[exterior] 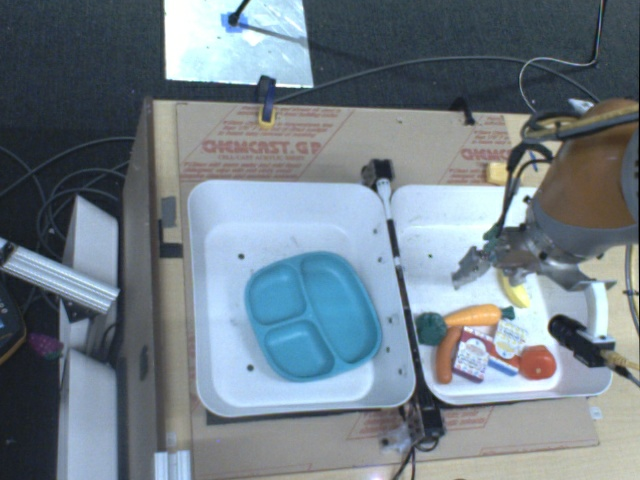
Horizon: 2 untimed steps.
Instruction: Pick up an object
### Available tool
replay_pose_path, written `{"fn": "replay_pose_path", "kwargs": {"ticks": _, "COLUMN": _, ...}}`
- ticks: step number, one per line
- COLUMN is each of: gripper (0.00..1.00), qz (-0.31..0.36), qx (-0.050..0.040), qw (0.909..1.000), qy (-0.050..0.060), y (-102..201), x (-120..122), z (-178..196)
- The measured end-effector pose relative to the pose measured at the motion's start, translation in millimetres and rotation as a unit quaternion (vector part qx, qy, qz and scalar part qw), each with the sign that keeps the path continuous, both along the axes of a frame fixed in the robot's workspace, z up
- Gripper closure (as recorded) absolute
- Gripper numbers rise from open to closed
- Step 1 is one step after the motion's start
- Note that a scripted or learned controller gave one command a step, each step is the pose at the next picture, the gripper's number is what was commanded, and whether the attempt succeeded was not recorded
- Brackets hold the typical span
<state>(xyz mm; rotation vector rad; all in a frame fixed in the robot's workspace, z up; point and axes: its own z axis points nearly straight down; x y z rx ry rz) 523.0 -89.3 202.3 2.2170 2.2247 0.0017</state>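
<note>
Orange carrot (470, 316) just below the hand (470, 266), apart from it; hand's grip state unclear.

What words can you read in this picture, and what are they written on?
"CHEMCAST GP", red print on the brown board behind the left bin; the small line under it is too blurred to read.
A second red print on the same board behind the right bin: too hidden to read.
The packet in the right bin has a printed label, too small to read.
</note>
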Motion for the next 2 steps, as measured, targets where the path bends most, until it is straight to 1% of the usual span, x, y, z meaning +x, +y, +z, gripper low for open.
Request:
{"fn": "replay_pose_path", "kwargs": {"ticks": 1, "gripper": 0.0, "qz": -0.004, "qx": -0.005, "qw": 0.9999, "qy": -0.011, "y": -10.6, "x": -25.0, "z": -92.7}}
{"fn": "replay_pose_path", "kwargs": {"ticks": 2, "gripper": 0.0, "qz": -0.001, "qx": -0.0006, "qw": 1.0, "qy": -0.001, "y": -37.6, "x": 62.4, "z": -117.7}}
